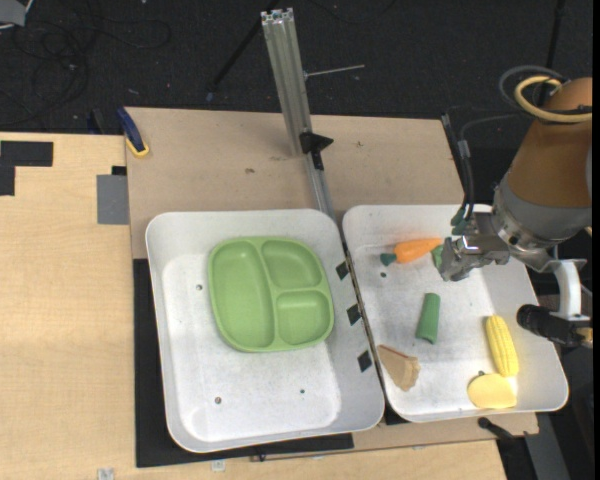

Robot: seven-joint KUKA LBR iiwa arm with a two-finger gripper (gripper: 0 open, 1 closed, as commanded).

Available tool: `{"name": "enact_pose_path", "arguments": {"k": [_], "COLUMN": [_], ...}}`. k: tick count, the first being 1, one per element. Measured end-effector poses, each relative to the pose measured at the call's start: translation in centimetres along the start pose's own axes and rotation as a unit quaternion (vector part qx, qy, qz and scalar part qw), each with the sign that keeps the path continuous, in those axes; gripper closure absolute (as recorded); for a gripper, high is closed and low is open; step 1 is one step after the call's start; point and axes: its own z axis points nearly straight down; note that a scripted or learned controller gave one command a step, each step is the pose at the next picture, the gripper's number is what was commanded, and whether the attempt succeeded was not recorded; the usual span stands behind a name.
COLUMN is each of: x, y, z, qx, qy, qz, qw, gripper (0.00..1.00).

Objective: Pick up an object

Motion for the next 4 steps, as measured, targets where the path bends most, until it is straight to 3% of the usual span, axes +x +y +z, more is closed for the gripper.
{"name": "enact_pose_path", "arguments": {"k": [2,4], "x": [9.8,18.8], "y": [2.6,2.6], "z": [0.2,1.5], "qx": [0.002,0.004], "qy": [0.001,0.000], "qz": [-0.001,-0.001], "qw": [1.0000,1.0000], "gripper": [1.00,1.00]}}
